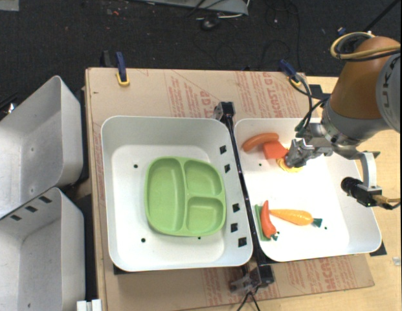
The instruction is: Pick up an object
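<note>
The gripper [295, 159] is low in the right bin [356, 238], near its upper part, and it points down and to the left. Its tip stands over a small yellow object [290, 168], of which a thin curved edge shows under the metal. If the gripper is released or clenched I cannot tell, because the wrist hides this part from above.

Just to the left of the gripper, almost touching it, lies an orange block [274, 150]. Against the upper-left of this block lies an orange sausage-shaped piece [258, 140], a little further from the gripper. I cannot tell if these two are joined or are separate things.

Below the gripper, well apart from it, lies a toy carrot [291, 217] on the floor of the same bin, with its green end to the right. Beside the carrot, further left and near the bin wall, lies a red chili pepper [267, 220] with a green stem.

Behind the gripper, to the right and up, the arm [362, 96] rises with its orange band, and black cables run along it.

Far to the left of the gripper, across the divider, is the left bin [123, 193]. A green divided plate [186, 196] with three compartments lies in its middle. Both bins stand on a brown cardboard sheet [181, 86].
</note>
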`<state>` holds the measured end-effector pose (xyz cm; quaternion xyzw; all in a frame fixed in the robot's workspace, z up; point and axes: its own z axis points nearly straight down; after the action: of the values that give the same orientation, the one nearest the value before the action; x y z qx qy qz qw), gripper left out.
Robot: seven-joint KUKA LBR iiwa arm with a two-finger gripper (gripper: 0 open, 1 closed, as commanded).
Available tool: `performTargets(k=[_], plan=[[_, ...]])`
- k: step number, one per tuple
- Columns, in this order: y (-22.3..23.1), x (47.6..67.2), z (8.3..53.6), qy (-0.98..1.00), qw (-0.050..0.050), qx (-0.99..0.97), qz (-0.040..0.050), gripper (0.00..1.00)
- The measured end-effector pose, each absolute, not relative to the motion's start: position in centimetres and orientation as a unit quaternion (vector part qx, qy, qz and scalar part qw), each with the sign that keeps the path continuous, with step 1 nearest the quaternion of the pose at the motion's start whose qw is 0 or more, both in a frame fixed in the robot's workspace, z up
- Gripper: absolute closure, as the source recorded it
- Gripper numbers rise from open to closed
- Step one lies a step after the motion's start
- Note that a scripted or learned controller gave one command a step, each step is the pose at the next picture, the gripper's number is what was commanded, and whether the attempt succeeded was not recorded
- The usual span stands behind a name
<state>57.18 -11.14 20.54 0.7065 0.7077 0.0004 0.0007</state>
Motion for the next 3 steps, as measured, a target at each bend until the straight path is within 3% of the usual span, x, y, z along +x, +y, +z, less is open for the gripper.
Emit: performTargets(k=[1,2,3], plan=[[-5.7,56.4,21.3,0.710,-0.001,0.704,0.0005,1.00],[-0.3,53.5,21.9,0.710,-0.002,0.704,0.0000,1.00],[4.9,52.0,21.4,0.710,-0.002,0.704,-0.0004,1.00]])
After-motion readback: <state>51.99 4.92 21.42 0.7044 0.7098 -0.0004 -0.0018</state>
